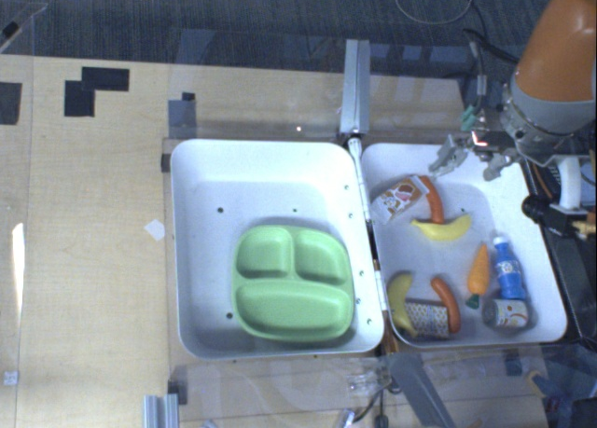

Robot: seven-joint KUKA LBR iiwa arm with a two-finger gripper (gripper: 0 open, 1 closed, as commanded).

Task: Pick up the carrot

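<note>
The left bin (196,230) holds a green divided plate (294,282), lying flat in its lower half toward the divider between the bins.

Across the divider, the right bin (550,324) is crowded. At its upper left lies a small snack packet (399,198) with a red sausage (435,200) slanting just beside it, and a yellow banana (443,227) curves directly below them. Near the bottom edge a second yellow piece (400,294) sits against a grey grater (427,318), with another red sausage (447,303) lying across the grater's right side.

The carrot (478,270) lies right of centre in this bin, orange, standing nearly on end in the view with its green tip toward the bottom. Just beside it on the right is a blue bottle (508,269), and a small can (506,314) lies below that.

The arm comes in from the upper right, its orange band (558,44) above the grey wrist. The gripper (474,158) hangs over the bin's upper rim, its two fingers spread apart with nothing between them, well apart from the carrot.
</note>
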